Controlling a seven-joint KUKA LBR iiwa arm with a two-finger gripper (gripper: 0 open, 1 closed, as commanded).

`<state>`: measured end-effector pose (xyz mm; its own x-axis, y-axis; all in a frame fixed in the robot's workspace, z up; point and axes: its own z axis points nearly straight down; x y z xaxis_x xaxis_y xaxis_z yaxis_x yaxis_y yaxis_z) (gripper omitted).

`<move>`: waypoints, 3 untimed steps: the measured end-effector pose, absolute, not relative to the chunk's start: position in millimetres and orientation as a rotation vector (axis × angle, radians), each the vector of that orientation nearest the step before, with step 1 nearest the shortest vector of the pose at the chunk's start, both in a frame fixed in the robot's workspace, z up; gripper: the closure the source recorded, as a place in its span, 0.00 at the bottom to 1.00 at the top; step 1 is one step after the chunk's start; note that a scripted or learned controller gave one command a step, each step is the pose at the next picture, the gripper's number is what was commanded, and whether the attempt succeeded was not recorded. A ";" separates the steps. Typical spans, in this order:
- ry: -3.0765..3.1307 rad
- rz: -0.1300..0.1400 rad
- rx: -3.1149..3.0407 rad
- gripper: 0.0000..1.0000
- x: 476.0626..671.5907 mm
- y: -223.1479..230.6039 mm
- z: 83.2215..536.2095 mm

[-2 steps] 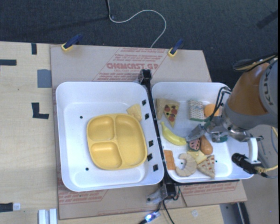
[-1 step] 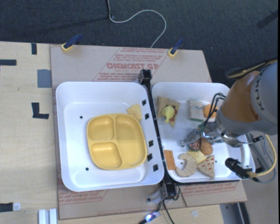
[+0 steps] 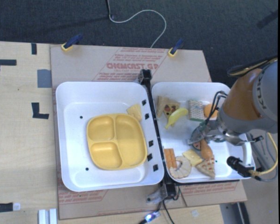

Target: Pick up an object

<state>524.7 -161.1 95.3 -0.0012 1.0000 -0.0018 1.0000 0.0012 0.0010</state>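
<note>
Landmark: the right bin [image 3: 194, 179], sitting against the left bin [image 3: 65, 139] along a shared middle wall.
Arm: the arm [image 3: 252, 101] is reaching in from the right, its orange band lying over the right bin's right rim.
Gripper: the gripper [image 3: 201, 136] is hanging low inside the right bin, right of centre, just above the orange-brown piece; it cannot be told how far its fingers are standing apart or whether anything is sitting between them.
Orange-brown piece: this long piece [image 3: 206, 150] is lying in the lower right of the right bin, directly under the gripper, seeming to touch it at its upper end.
Banana: the banana [image 3: 176, 116] is lying in the upper middle of the right bin, tilted.
Grey block: a speckled block [image 3: 196, 109] is sitting near the top of the right bin, with an orange ball [image 3: 209, 110] just beside it on the right.
Pizza slice: a slice [image 3: 167, 106] is lying in the right bin's upper left corner.
Lower pieces: a ring-shaped piece [image 3: 180, 167], an orange stick [image 3: 169, 158], a yellow wedge [image 3: 192, 157] and a crust-like wedge [image 3: 206, 167] are crowding the right bin's lower part.
Tray: a yellow divided tray [image 3: 116, 140] is lying in the left bin, well apart from the right bin's contents, with a pale yellow wedge [image 3: 135, 111] just beside its upper right corner.
</note>
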 end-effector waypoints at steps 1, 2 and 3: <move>2.222 0.002 2.218 1.00 533.1 -155.3 142.6; 2.221 0.004 2.216 1.00 533.7 -154.3 205.9; 2.223 0.001 2.219 1.00 534.2 -153.6 225.3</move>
<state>534.2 -153.6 225.3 -0.0018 1.0000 0.0000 1.0000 0.0018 0.0006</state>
